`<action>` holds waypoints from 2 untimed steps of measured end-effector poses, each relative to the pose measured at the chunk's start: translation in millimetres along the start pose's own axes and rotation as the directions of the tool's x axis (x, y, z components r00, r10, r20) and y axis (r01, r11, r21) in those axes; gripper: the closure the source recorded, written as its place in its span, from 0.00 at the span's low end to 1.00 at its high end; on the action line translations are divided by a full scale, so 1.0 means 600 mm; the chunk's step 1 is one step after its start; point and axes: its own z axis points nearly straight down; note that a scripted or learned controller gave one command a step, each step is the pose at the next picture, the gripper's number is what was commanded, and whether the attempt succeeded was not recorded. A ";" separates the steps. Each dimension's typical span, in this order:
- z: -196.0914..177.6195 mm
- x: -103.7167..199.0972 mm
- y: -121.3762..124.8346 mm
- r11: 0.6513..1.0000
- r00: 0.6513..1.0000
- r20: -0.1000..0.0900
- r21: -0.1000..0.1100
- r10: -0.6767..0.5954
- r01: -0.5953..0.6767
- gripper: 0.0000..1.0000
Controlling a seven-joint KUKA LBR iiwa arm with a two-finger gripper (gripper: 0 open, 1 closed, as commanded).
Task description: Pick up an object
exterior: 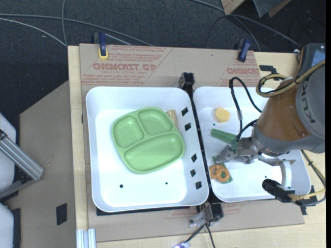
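The desk [129, 63] carries two shallow white bins side by side, the left bin [98, 154] and the right bin [243, 192], with a row of black clips along the divide between them. In the left bin lies a green divided plate [148, 140], flat, with three compartments, and a small tan block [172, 117] touches its upper right edge. The arm [287, 120] reaches in from the right over the right bin, its orange band above the wrist, and the gripper [221, 158] hangs low near the left part of that bin. The fingers point left and appear slightly parted, with nothing visibly between them. Just above the fingers lies a green elongated object [223, 135], tilted; whether it touches them cannot be told. Just below the fingers sits an orange and green toy [221, 174] on the bin floor, close to the bin's left wall. Further up, a small yellow object [222, 114] rests well apart from the gripper. Black cables trail across the right bin's upper part.
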 end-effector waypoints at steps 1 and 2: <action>-0.021 0.001 0.003 1.000 1.000 -0.001 -0.007 0.000 0.000 1.00; -0.096 -0.009 0.009 1.000 1.000 0.004 -0.005 -0.001 0.001 1.00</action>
